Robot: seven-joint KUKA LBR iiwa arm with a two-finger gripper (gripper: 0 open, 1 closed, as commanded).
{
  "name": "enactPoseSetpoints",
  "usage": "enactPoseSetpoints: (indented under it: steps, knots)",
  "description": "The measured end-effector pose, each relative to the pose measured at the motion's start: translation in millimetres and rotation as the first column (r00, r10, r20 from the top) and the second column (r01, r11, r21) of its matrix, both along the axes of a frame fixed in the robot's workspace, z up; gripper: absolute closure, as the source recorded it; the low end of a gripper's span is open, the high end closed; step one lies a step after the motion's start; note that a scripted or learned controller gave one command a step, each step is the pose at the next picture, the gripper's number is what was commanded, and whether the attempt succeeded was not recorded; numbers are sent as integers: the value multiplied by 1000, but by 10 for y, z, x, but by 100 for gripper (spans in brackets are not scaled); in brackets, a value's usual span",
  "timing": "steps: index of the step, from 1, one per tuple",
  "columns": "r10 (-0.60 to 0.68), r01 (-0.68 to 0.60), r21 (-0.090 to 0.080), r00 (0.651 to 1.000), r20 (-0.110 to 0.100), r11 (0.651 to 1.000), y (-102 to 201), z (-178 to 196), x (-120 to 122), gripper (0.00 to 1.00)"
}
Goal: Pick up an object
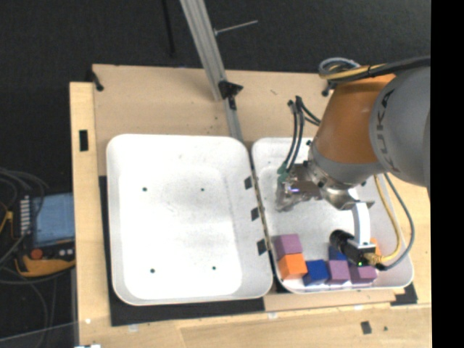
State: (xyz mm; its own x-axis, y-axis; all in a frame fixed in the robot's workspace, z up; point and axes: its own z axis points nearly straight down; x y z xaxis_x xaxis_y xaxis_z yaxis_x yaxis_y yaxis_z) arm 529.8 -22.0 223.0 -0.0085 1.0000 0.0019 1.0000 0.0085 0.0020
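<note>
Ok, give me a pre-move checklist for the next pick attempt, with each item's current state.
1. Objects in the right bin: ok. Purple block, orange block, blue block and a second purple block cluster at its near edge.
2. Pincer over the right bin: ok, above the bin's upper half.
3. Pincer over a block: not ok, the cluster lies nearer the camera.
4. Block in the pincer: not ok, none seen between the fingers.
5. Blocks separated: not ok, they touch one another.
6. Pincer opening: cannot tell.
</note>
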Motion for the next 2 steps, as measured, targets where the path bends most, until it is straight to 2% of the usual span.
enactPoseSetpoints:
  steps: [2]
  knots:
    - [0,0,1,1000,-4,1000,1073,-64,-178,100]
